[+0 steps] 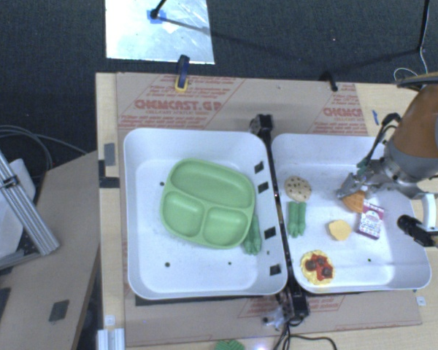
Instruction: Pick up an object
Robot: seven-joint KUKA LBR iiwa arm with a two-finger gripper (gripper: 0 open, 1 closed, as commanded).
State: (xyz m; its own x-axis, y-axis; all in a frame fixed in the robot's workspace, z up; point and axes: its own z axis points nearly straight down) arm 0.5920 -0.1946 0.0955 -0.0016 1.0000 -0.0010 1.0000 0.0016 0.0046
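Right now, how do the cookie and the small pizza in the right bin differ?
The cookie is tan with dark specks; the pizza is yellow with a red topping. The cookie lies nearer the far wall, the pizza against the near wall. Both are round, flat, in the right bin.

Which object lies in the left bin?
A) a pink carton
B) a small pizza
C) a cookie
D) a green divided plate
D: the green divided plate rests in the left bin, while the cookie, small pizza and pink carton all lie in the right bin.
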